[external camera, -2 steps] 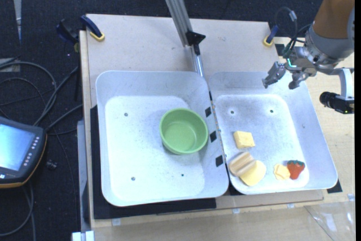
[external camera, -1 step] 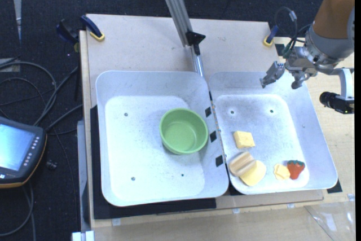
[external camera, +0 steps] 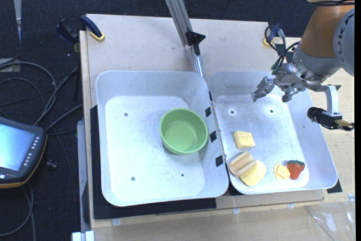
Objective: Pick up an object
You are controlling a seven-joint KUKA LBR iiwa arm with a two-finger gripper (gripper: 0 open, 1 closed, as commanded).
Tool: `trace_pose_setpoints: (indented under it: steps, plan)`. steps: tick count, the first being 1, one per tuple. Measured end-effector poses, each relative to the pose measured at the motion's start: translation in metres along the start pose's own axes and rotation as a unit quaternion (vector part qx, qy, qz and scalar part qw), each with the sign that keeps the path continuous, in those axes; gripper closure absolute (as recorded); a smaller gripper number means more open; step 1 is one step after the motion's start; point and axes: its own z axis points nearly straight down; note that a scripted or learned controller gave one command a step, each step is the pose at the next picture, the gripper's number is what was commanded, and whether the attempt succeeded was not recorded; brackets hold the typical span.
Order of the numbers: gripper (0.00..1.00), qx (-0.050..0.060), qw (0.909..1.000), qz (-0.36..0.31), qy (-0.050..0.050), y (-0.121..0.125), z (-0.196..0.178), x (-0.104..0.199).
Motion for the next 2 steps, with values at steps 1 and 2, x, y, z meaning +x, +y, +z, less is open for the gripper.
trace_pose_setpoints:
  steps: [1, 2]
  plan:
    - [0.00, 0.000, 1.0000, 0.000, 0.000, 0.006, 0.058, 0.007]
    - [0.00, -0.001, 1.0000, 0.000, 0.000, 0.005, 0.079, 0.007]
